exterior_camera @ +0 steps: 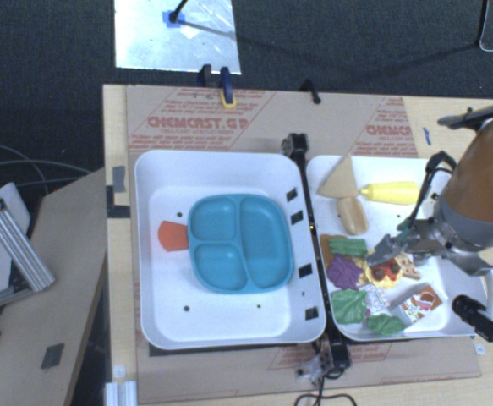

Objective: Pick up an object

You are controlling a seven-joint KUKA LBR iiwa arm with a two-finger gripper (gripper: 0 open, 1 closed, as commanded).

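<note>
A blue divided plate (240,242) lies beside an orange piece (172,236) in the left bin (229,166).

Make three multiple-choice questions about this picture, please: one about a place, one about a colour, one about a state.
1. Where does the divided plate lie?
A. left bin
B. right bin
C. on the floor

2. What colour is that plate?
A. red
B. blue
C. black

3. Where is the gripper?
A. over the left bin
B. low over the toy food in the right bin
C. beyond the bench

Answers: 1 A, the plate lies in the left bin. 2 B, it is light blue. 3 B, it hangs above the toy food pile.
</note>
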